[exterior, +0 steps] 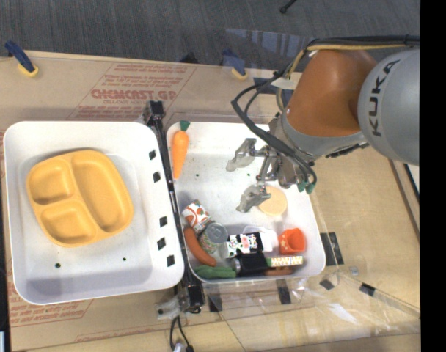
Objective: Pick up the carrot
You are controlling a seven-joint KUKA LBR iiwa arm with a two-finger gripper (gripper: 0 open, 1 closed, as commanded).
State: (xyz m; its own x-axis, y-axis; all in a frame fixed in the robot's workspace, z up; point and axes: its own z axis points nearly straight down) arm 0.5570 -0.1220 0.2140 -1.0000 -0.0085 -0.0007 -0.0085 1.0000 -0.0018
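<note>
Reading "KUKA" on the arm (388, 94); pincer (246, 176) spread wide, carrot (179, 147) apart.

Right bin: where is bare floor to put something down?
In the right bin, bare floor lies between the carrot along the left wall and the gripper. The near end is crowded with small items. The left bin has bare floor around the yellow tray.
</note>
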